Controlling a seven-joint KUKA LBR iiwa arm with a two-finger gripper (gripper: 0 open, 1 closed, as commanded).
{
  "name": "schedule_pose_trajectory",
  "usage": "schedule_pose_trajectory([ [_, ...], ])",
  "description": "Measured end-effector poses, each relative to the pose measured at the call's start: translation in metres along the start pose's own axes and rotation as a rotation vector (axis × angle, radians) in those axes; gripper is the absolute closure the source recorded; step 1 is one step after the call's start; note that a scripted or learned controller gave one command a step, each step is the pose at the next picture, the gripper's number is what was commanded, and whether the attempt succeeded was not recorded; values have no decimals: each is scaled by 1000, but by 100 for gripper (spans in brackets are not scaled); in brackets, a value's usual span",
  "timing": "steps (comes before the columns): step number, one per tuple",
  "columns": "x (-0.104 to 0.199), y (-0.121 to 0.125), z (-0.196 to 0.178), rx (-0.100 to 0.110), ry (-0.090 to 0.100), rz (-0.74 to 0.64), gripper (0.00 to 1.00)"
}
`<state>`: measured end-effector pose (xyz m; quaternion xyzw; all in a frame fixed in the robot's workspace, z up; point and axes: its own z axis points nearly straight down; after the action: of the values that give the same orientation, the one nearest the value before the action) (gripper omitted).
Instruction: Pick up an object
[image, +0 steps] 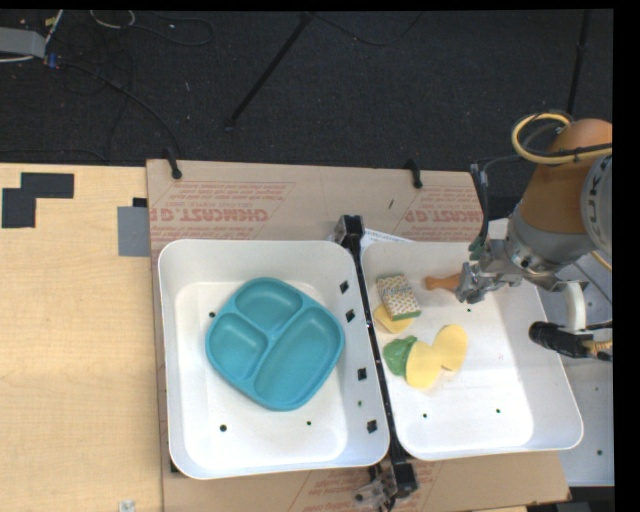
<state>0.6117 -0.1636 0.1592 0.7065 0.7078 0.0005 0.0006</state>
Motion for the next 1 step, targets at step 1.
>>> schedule_pose_trajectory([
  [1,-1,1,-46,0,0,0,100],
])
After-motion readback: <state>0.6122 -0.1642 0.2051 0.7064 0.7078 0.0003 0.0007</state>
